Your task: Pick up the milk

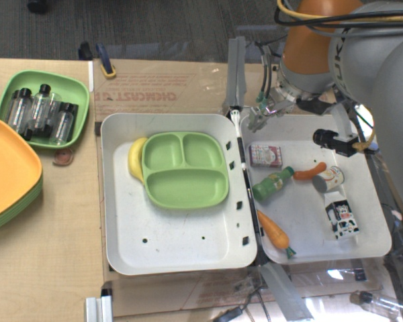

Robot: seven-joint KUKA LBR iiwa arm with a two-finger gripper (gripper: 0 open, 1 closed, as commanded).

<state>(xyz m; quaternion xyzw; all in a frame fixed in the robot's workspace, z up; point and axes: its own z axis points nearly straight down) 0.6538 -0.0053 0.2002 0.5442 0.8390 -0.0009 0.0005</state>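
Pale wood bench (54,260) under two shallow white bins with rounded corners and smooth plastic walls, side by side. Left bin (178,247) holds a matte green divided plate (185,168), three compartments, with a yellow banana (135,159) tucked against its left edge. Right bin (363,243) holds a small pink carton (264,155), a glossy green bottle (273,184) lying on its side, an orange carrot (277,232) near the front left corner, a smaller carrot (309,172) by the bottle's cap, and a short tan cup (328,179) tipped over.

Milk (342,219) is a small boxy carton, white with black patches and a bit of blue and red, lying flat toward the right bin's front right, apart from the other things.

Gripper (262,113) hangs over the right bin's back left corner, well away from the milk, below the arm's orange band (316,29). How far its fingers stand apart cannot be told, and nothing is seen between them
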